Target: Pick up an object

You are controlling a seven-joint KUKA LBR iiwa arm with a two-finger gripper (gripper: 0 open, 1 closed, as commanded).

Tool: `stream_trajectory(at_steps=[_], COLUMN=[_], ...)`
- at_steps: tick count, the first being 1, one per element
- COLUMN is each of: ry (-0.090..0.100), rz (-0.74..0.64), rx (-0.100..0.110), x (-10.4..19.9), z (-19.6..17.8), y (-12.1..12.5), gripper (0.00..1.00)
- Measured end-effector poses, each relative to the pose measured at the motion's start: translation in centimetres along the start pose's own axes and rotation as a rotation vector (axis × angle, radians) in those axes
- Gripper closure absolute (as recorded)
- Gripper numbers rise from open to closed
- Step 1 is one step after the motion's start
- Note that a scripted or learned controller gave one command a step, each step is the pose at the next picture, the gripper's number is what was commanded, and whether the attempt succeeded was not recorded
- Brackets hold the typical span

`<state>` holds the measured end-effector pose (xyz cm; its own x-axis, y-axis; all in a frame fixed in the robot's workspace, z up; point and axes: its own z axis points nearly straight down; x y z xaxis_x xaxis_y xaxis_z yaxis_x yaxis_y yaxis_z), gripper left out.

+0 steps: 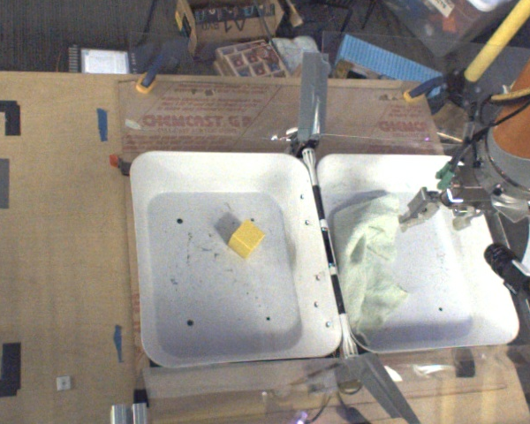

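a pale green cloth point(371, 259) is seen crumpled in the right bin point(477, 321), bunched against that bin's left wall and spread from near the upper left corner down toward the front. a small yellow block point(246, 238) is found alone in the left bin point(159, 325), near the middle of its floor and well apart from the cloth. the gripper point(435, 207) is held over the right bin, at the cloth's upper right edge, with the arm point(512, 162) reaching in from the right. nothing is seen between the fingers, and two finger-like parts appear spread somewhat apart, so the jaws are judged to be open and empty. the step in hand is taken to be the approach, before any grasp is made. for the next move, a descent onto a raised fold of the cloth is called for, followed by a firm closing, since thin fabric can easily be missed or dragged.
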<state>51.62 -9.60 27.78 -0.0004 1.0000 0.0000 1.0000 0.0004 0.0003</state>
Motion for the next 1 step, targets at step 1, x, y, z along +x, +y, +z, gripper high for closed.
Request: stream_trajectory(at_steps=[1], ry=[0.000], rz=[-0.106], rx=[0.001], x=[12.68], z=[9.30], y=[1.72], gripper=[0.00])
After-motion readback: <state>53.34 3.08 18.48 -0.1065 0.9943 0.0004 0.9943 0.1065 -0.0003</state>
